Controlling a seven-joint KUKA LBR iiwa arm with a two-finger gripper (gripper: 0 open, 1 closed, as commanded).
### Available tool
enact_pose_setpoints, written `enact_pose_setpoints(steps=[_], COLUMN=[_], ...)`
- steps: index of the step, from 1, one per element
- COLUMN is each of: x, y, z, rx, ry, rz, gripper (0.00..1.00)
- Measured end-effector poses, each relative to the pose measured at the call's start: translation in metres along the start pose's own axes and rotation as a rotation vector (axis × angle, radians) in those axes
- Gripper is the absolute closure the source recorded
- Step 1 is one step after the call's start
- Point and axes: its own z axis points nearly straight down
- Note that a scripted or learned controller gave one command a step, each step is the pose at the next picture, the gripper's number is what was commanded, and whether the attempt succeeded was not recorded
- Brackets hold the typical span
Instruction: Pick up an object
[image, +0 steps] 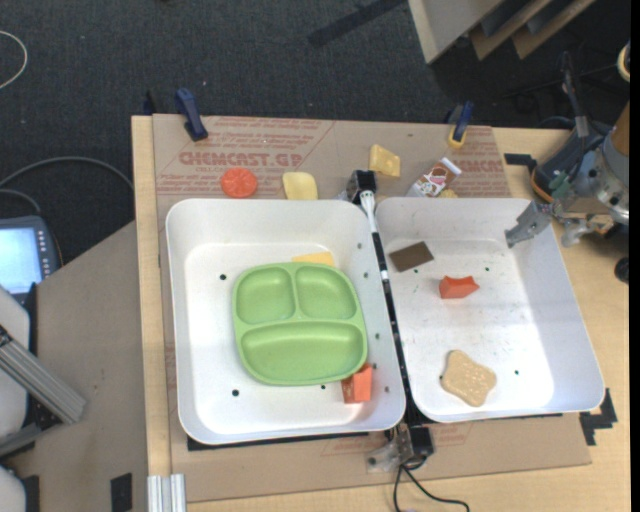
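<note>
Nearest the lens: tan bread-shaped toy (468, 378) in the right bin (560, 330), flat on the floor, well down-frame and slightly left of the jaws. Orange-red block (458, 288) closer, down-left of the jaws, long axis roughly across the frame. Brown flat square (411, 257) left of the jaws, near the divider between bins.

Gripper (527, 226) at the right bin's upper right corner, above the rim, hanging off the grey wrist reaching in from frame right. Nothing seen between the jaws. Apart or together: cannot tell, tip too small and grey against the white wall.

Left bin (190, 300), well left of the jaws: green divided plate (298, 324), yellow piece (313, 259) peeking out at its far edge, orange block (358, 384) touching its near right corner.

On the cardboard beyond the bins, up-left of the jaws: orange disc (239, 182), two yellow pieces (299, 185), small printed packet (434, 180).

Judgement: no grasp yet. Likeliest target the orange-red block, nearest loose item to the jaws; move would run down-left into the bin, with the jaws closing across the block's short side.
</note>
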Motion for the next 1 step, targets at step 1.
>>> enact_pose_setpoints(steps=[1], x=[0.0724], y=[-0.0052], z=[0.0944], rx=[0.01], ry=[0.006], rz=[-0.006], gripper=[0.0])
